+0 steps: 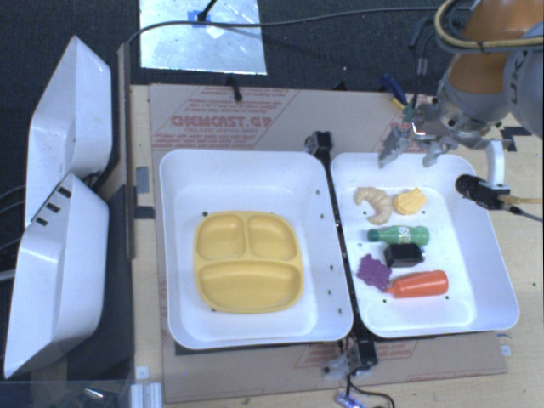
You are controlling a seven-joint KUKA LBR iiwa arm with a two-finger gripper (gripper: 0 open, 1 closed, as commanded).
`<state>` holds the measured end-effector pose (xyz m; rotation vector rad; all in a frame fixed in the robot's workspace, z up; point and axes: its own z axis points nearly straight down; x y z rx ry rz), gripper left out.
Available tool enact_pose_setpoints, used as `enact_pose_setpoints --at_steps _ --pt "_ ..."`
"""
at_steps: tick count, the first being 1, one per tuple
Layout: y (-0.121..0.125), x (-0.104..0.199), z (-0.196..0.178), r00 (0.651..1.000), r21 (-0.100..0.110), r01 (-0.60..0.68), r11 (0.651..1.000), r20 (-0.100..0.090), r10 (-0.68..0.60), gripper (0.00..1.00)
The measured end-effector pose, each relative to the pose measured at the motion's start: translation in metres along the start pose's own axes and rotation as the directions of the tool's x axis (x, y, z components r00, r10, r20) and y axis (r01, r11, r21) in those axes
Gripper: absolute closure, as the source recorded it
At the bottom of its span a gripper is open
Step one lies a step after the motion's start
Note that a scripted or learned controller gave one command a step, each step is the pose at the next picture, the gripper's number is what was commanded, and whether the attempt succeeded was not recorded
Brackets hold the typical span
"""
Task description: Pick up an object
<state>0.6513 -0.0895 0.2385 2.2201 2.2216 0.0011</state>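
Note:
My gripper [410, 149] hangs over the far edge of the right bin [489, 266], open with nothing between its fingers. Below it in that bin lie a tan croissant [374, 201] and a yellow wedge-shaped piece [410, 201]. Closer to the front are a green bottle [398, 234] on its side, a small black block [405, 254], a purple grape cluster [373, 272] and an orange carrot [418, 284]. All of them rest apart from the gripper.
The left bin [174, 253] holds a yellow divided tray [248, 260]. Two white bins [64, 202] lean stacked at the far left. A shiny metal sheet [202, 24] lies behind the bench on the dark floor.

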Motion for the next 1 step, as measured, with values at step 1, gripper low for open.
enact_pose_setpoints --at_steps 1 --pt "0.0068 0.0176 0.0182 0.999 0.001 0.038 0.999 0.000 -0.038 0.00"
